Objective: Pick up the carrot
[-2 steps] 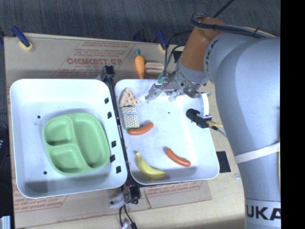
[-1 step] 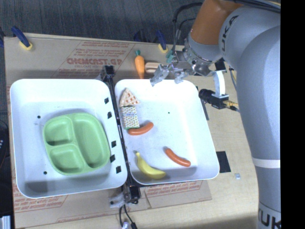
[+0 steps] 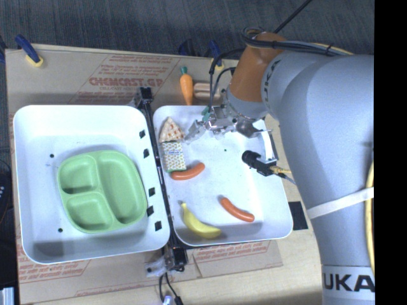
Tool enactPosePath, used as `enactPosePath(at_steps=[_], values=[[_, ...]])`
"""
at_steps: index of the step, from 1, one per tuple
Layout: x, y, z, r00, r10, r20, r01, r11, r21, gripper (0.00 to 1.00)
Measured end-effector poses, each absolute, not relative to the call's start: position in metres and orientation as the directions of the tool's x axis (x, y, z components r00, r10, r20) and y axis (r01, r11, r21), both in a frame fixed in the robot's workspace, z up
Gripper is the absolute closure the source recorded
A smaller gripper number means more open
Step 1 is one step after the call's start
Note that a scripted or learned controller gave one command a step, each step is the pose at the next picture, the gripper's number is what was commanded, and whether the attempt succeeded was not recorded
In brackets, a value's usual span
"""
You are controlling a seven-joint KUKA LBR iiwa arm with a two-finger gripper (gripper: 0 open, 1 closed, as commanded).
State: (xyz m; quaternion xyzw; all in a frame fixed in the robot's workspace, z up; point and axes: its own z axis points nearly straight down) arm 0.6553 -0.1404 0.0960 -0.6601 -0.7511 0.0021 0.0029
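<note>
Big grey KUKA iiwa arm [image 3: 324, 145] comes in from right side, takes up most of that side of frame. Orange band [image 3: 254, 65] sits above wrist, near top centre. Wrist bends down and left from there. Small metal two-finger gripper [image 3: 206, 122] at end, pointing left, low over upper part of right-hand bin. Fingers too small and blurry, honestly can't make them out. Black cables run off band toward top of frame.

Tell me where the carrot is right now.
The carrot lies outside both bins, on the cardboard just beyond the top-left corner of the right bin, up and to the left of the hand in the camera view.
</note>
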Motion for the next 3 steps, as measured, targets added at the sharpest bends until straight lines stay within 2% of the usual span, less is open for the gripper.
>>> enactPosePath(at_steps=[1,2,3], values=[[0.645,-0.07,0.226,-0.128,0.992,0.0,0.992,0.128,0.0,0.0],[0.657,-0.036,0.299,-0.311,0.95,0.0,0.95,0.311,-0.001,0.0],[0.656,-0.005,0.247,0.21,0.978,-0.001,0.978,-0.21,-0.006,0.0]])
